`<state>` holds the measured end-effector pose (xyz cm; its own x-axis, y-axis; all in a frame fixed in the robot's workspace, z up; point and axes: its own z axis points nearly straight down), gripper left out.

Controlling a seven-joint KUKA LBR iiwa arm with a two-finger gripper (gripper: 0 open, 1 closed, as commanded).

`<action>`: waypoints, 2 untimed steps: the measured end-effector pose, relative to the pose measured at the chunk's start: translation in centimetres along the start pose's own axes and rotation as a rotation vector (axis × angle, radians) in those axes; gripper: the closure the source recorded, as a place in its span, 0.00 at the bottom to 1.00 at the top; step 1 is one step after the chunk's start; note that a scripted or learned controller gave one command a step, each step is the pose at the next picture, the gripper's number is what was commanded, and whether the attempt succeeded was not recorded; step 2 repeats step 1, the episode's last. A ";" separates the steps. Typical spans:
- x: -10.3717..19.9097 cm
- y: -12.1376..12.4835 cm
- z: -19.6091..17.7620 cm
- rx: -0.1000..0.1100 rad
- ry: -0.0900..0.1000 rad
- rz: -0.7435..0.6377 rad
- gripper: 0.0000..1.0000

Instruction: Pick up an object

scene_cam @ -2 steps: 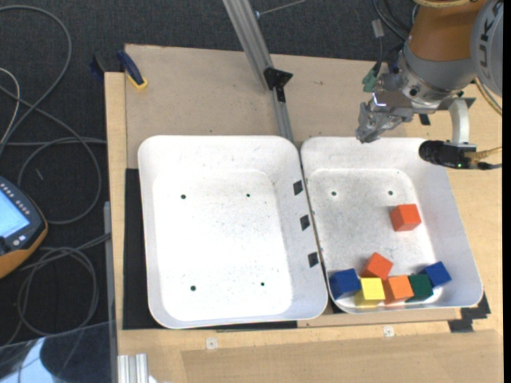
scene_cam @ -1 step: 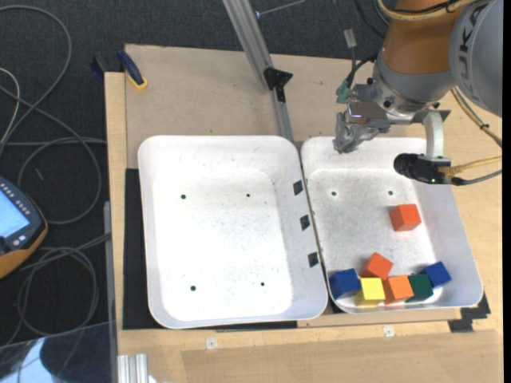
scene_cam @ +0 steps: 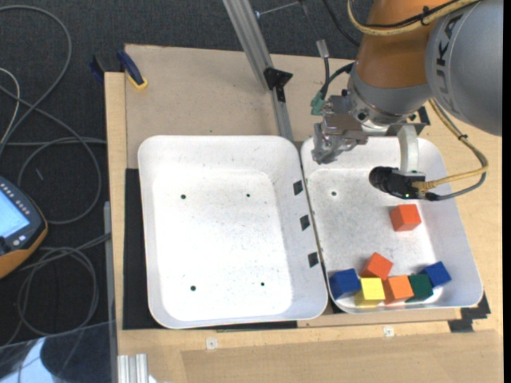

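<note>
Several small coloured blocks lie in the right bin (scene_cam: 463, 254). An orange block (scene_cam: 406, 216) sits alone near the bin's middle right. Along the front edge are a blue block (scene_cam: 344, 282), a yellow block (scene_cam: 372, 290), an orange block (scene_cam: 397, 288), a green block (scene_cam: 420, 286) and another blue block (scene_cam: 437, 274). One more orange block (scene_cam: 379, 264) sits just behind them. My gripper (scene_cam: 327, 148) hangs over the back left corner of the right bin, well away from all the blocks, with nothing seen in it.
The left bin (scene_cam: 160, 214) stands beside the right one, with black clips (scene_cam: 303, 222) along the shared edge. A slanted metal bar (scene_cam: 255, 46) rises behind the bins. A black part with cables (scene_cam: 395, 182) hangs off the arm over the right bin.
</note>
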<state>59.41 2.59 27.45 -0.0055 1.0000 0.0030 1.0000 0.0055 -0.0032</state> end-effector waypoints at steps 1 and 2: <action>4.5 -2.9 1.2 0.002 0.000 0.000 1.00; 4.5 -2.9 1.2 0.002 0.000 0.000 1.00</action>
